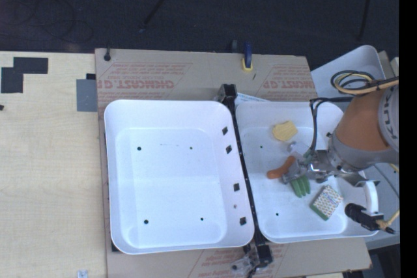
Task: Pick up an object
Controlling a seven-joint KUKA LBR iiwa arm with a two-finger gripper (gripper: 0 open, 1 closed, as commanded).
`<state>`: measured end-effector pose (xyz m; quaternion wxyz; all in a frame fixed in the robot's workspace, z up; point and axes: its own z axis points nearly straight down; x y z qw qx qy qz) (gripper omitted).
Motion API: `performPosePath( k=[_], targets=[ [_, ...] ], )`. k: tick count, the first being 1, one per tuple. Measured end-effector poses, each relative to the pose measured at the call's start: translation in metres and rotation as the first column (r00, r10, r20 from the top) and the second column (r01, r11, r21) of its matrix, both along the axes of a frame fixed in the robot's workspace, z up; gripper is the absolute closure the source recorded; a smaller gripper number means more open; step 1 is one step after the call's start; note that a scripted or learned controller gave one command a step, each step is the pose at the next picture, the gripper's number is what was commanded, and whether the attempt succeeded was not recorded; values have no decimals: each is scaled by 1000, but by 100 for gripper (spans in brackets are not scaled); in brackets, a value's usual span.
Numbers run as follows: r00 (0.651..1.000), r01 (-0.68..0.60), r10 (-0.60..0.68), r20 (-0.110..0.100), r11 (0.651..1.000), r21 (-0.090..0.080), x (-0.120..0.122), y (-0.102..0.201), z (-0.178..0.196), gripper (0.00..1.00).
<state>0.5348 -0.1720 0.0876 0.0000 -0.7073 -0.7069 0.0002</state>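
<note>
Two white bins side by side on a brown cardboard sheet, at the right end of the pale bench. Left bin wide and square. Right bin smaller, pushed up tight against the left one, with a black strip along the join. Small blue clip at the back edge of the cardboard. Grey arm with an orange band, reaching in from the right edge of the bench and bending down over the right bin. Gripper down low in the right bin, about in the middle. Too dark and blurry at the tip to say if the grip is spread wide or squeezed tight. Hard to say, too, if anything is pinched in it. Four little things to pick from, all in the right bin. Long orange thing, lying tilted, just left of the gripper, its right end up against the tip or right beside it. Cannot tell which. Green thing just under the gripper, on the side toward the front wall, close enough to look like touching. Yellow lump near the back wall, well apart from the gripper. Little green and white checked block, turned at a slant, toward the front right corner of the bin, near the green thing but apart from it.
</note>
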Motion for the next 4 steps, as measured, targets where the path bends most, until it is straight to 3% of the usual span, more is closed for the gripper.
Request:
performPosePath(
  k=[1, 2, 3, 4],
  targets=[
    [1000, 5, -5, -4, 1000, 3, -2, 0, 10, 100],
    [1000, -12, 12, 9, 1000, 2, 57, 113, 106, 100],
    [1000, -2, 2, -8, 1000, 2, -13, 161, 99, 100],
    [1000, -2, 2, -1, 1000, 0, -1, 219, 168, 100]
  ],
)
